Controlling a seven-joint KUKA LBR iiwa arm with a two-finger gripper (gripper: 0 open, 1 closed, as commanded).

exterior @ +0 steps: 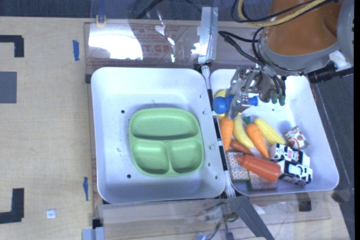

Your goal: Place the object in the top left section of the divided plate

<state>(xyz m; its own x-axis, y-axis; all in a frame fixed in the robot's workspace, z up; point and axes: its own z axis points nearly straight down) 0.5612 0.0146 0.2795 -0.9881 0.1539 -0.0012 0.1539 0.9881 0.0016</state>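
green divided plate (165,140) — three sections, glossy

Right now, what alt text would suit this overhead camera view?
A grey robot arm's gripper hovers over the right white bin of toy food, including plastic carrots and a yellow corn cob. The left white bin holds a green divided plate.

faint red print on clear panel (147,45), unreadable
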